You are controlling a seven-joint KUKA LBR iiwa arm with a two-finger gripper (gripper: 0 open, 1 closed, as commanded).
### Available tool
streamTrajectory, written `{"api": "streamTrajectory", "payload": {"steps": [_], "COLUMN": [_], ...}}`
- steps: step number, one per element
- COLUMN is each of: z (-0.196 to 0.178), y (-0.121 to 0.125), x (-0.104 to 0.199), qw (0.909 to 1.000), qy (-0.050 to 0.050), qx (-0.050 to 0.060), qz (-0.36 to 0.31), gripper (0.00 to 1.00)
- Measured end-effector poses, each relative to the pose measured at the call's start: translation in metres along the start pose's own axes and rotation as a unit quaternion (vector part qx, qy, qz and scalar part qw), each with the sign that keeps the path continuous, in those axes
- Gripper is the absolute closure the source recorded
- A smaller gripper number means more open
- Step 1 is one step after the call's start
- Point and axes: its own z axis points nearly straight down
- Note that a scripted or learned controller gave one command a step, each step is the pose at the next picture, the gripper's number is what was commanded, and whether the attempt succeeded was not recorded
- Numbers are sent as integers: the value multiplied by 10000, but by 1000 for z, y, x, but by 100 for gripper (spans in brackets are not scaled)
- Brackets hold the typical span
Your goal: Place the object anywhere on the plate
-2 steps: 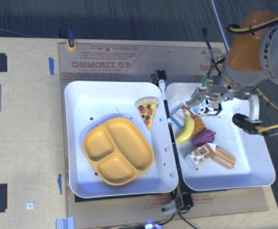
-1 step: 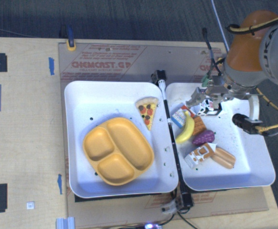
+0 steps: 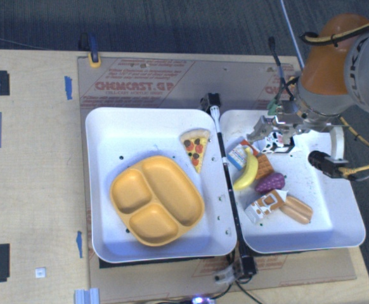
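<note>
In the camera view, 2 shallow white bins sat side by side on the bench (image 3: 32, 170), which was covered in pale wood-grain board. The left bin (image 3: 108, 132) held a yellow plate (image 3: 156, 199) with 3 compartments, lying toward the bin's lower left. A toy pizza slice (image 3: 196, 145) lay in the same bin, near its upper right corner, just beside the plate but apart from it.

The right bin (image 3: 336, 227) held a cluster of toys along its left half. A yellow banana (image 3: 248, 173) lay at a slant close to the divide between the 2 bins, with a small blue and white carton (image 3: 237, 156) touching its upper end. A purple bunch of grapes (image 3: 270, 182) sat just right of the banana, and an orange-brown piece (image 3: 263, 165) lay just above the grapes. Lower down, a small white and brown block (image 3: 265, 206) rested beside a tan hot dog (image 3: 296, 210).

The grey arm with its orange band (image 3: 327, 49) reached in from the right, over the upper part of the right bin. The gripper (image 3: 279, 135) hung above a small black and white toy (image 3: 276, 144), near the top of the cluster. Whether it was open or closed, or had hold of anything, could not be told from this angle.
</note>
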Motion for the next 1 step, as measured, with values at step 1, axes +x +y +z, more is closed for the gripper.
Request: {"api": "streamTrajectory", "payload": {"steps": [1], "z": [0], "y": [0], "x": [0], "qw": [10000], "qy": [0], "qx": [0], "qz": [0], "gripper": [0]}}
